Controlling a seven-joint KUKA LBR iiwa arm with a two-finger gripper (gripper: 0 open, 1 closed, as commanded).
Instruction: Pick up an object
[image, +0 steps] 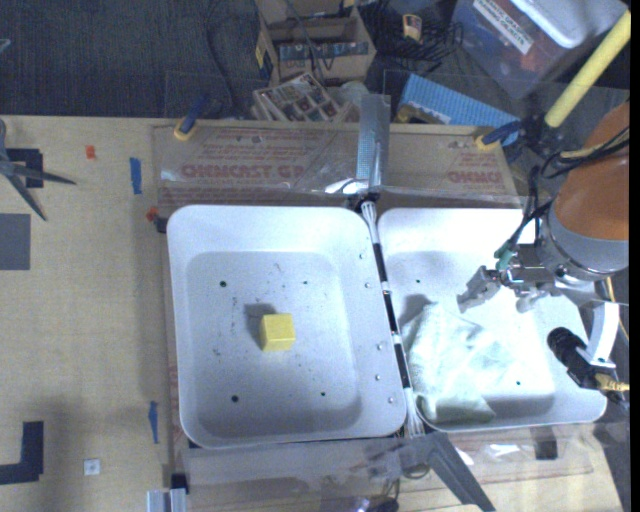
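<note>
Yellow block well left of end effector

The pale wooden surface carries two shallow white plastic bins side by side, touching along a central seam. The left bin and the right bin sit against a clear-wrapped cardboard panel with red lettering. Small blue tape strips and black marks lie on the bare wood at left.
</note>
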